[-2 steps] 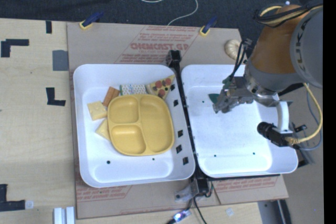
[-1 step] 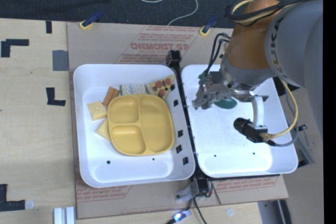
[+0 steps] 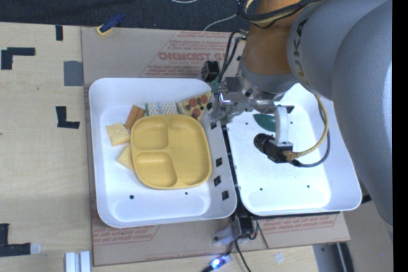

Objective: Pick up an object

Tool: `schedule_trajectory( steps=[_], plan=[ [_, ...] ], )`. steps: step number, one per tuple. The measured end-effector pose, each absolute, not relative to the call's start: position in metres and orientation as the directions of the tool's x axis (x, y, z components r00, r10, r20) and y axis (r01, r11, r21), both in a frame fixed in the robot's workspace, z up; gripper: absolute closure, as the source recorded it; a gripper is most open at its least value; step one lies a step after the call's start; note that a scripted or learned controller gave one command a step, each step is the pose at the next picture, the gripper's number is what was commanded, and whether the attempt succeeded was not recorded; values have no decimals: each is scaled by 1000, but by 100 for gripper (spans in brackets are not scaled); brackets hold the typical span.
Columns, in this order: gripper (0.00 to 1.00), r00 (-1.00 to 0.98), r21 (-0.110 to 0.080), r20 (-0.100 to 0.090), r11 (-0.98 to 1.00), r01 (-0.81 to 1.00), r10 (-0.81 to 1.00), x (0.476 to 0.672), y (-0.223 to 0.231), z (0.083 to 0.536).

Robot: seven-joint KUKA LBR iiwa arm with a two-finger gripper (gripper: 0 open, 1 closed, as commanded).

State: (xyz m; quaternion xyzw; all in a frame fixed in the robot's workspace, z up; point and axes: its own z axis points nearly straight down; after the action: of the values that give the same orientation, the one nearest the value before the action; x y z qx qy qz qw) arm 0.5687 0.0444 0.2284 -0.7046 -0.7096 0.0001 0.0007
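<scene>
Yellow divided plate (image 3: 171, 151) fills your left bin (image 3: 102, 156); end effector (image 3: 220, 105) hovers at its 1 o'clock, grip state unreadable, cardboard lettering illegible.

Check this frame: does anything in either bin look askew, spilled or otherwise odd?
Nothing looks spilled or damaged. The yellow divided plate lies at a slight angle in the left bin, overlapping the small food-like pieces crowded along its upper and left sides. The gripper hangs over the divide between the bins.
</scene>
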Motion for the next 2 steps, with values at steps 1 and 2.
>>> schedule_trajectory(
  steps=[1, 2],
  plan=[
    [100, -4, -2, 1, 4, 1000, 1000, 562, 67, 234],
    [100, -2, -4, -2, 2, 1000, 1000, 567, 70, 214]
  ],
)
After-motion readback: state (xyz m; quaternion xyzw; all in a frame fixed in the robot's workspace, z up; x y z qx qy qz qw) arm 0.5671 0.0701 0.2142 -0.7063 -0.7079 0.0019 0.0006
